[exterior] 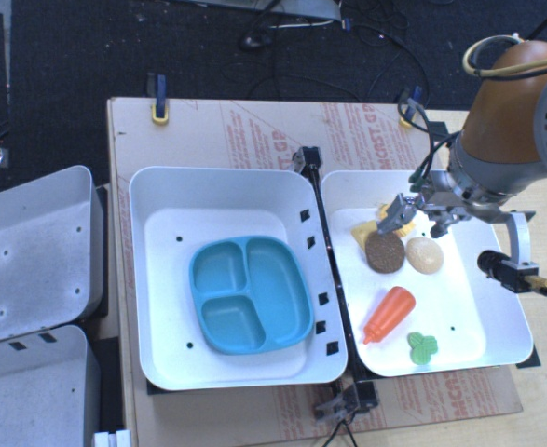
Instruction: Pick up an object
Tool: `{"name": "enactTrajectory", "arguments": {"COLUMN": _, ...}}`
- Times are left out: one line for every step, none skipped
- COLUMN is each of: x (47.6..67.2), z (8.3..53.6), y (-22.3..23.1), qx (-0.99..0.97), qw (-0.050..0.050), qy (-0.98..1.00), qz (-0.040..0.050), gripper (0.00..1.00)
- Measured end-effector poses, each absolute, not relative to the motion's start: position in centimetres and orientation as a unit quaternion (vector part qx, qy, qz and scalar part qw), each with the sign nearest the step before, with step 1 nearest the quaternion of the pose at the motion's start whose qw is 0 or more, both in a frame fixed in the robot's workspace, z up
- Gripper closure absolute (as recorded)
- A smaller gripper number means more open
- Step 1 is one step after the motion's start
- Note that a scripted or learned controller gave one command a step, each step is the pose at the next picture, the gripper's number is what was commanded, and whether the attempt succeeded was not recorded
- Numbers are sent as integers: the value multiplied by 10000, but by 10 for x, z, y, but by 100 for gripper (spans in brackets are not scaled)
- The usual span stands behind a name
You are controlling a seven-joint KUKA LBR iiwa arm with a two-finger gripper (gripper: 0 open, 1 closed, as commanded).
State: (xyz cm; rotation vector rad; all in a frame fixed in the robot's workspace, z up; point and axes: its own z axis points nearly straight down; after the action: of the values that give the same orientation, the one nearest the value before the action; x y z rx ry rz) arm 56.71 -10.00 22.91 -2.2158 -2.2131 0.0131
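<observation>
1. Lying nearest the lower edge of the right bin point(506, 343), a small green toy point(423, 346) rests on the white floor, close to the bin's front wall.
2. Just up and left of it, an orange carrot point(389, 313) lies at a slant, its narrow tip pointing toward the divider between the bins.
3. Farther back, a brown round piece point(384, 251) and a pale beige egg-shaped piece point(424, 255) sit side by side, touching or almost touching.
4. A yellow piece point(365, 234) peeks out behind the brown one, partly covered by it; its full shape is hard to make out.
5. The left bin point(152, 277) holds a blue divided plate point(251, 293) with three compartments, set slightly askew on the bin floor.
6. The gripper point(420, 209) hangs over the back part of the right bin, just above the brown and beige pieces. Its dark fingers blur into cables and shadow here, so I cannot tell how wide they stand, and nothing is plainly seen between them.
7. Behind the gripper, the grey arm point(506, 170) with its orange band point(513, 101) reaches in from the right edge.
8. Both bins sit on a tan board point(236, 133), with a blue-and-yellow clamp point(160, 99) at its far left corner.
</observation>
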Motion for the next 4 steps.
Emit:
{"name": "enactTrajectory", "arguments": {"x": 570, "z": 236, "y": -100, "qx": -7067, "qw": 1, "qy": -7075, "qz": 2, "gripper": 0}}
{"name": "enactTrajectory", "arguments": {"x": 568, "z": 192, "y": -98, "qx": -7073, "qw": 16, "qy": -7069, "qz": 14, "gripper": 0}}
{"name": "enactTrajectory", "arguments": {"x": 573, "z": 132, "y": -92, "qx": -7072, "qw": 24, "qy": -7070, "qz": 17, "gripper": 0}}
{"name": "enactTrajectory", "arguments": {"x": 575, "z": 93, "y": -93, "qx": -7076, "qw": -22, "qy": -7066, "qz": -1, "gripper": 0}}
